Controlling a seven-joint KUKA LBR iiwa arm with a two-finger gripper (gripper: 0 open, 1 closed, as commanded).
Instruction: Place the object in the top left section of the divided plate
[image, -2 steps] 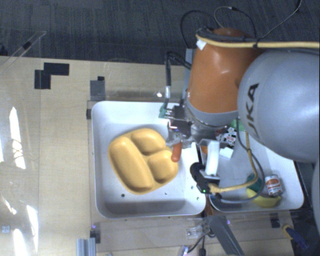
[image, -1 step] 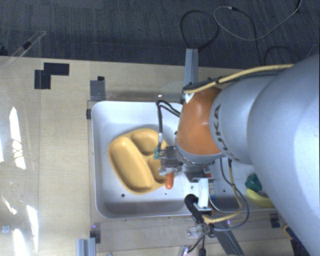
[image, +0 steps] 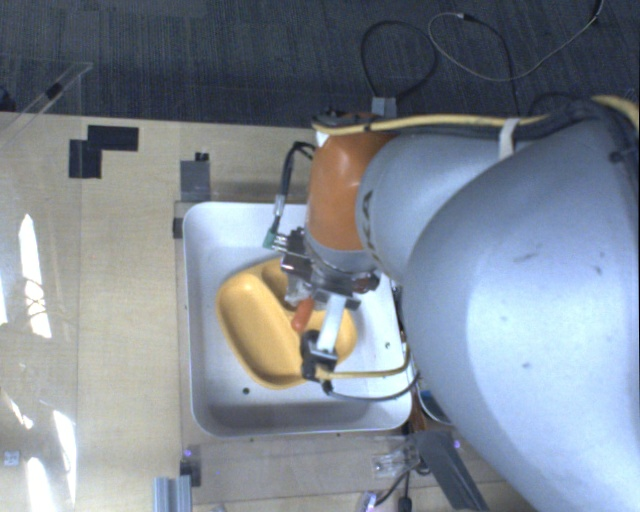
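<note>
The arm is hanging over the yellow divided plate (image: 262, 325) in the left white bin (image: 205, 300), w/ the gripper (image: 315, 350) low above the plate's right side. A small orange-red object (image: 299, 319) is showing just by the gripper, probably the task's piece; can't tell if it's being gripped or how wide the gripper stands. Top left section looks bare. Best approach: check the hold, then be releasing low, inside the dividers.

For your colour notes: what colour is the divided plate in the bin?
Yellow plate, seen best in the camera view.
</note>
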